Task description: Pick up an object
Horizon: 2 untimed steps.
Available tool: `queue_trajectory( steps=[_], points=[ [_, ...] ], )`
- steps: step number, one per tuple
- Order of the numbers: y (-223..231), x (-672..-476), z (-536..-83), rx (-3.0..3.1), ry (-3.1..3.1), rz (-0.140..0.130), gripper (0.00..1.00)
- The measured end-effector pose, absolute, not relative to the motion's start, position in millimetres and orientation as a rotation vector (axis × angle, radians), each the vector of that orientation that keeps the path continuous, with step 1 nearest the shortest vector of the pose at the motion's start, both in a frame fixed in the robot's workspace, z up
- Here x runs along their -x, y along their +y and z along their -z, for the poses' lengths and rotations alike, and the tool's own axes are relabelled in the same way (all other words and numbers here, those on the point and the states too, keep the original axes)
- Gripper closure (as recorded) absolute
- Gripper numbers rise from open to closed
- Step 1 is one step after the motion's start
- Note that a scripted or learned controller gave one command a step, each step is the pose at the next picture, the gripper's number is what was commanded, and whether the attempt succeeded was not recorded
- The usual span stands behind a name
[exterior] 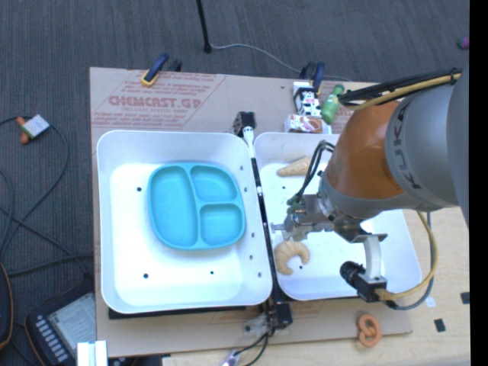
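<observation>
Camera view: looked down at a slant on the table (152,90), a brown board carrying two white bins side by side.
Left bin (110,204): sat in the left-centre of the frame and held a blue divided plate (197,206), lying flat and untouched.
Right bin (404,265): sat in the right-centre of the frame, partly covered by the arm.
Croissant (290,255): lay on the floor of the right bin near its lower left corner, just below the claw; it looked the likeliest thing to pick.
Second pastry (296,168): a pale piece lay near the upper left of the right bin, apart from the claw.
Claw (299,223): hung low over the right bin, just above the croissant; whether it was released or clenched could not be told, and nothing showed between its tips.
Arm (381,155): grey with an orange band, it reached in from the right of the frame.
Progress: the approach looked made, but the grasp was not yet shown; closing on the croissant and lifting it were left.
</observation>
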<state>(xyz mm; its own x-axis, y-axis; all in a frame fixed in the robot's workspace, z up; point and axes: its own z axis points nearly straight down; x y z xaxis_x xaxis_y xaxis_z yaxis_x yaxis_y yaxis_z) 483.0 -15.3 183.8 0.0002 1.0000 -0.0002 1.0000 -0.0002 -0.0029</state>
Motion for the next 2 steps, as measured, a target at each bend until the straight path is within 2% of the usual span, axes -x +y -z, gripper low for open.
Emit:
queue_trajectory(
  steps=[2],
  points=[
    [-17.4,-483.2,-183.8,2.220,-2.221,-0.002,1.00]
  ],
)
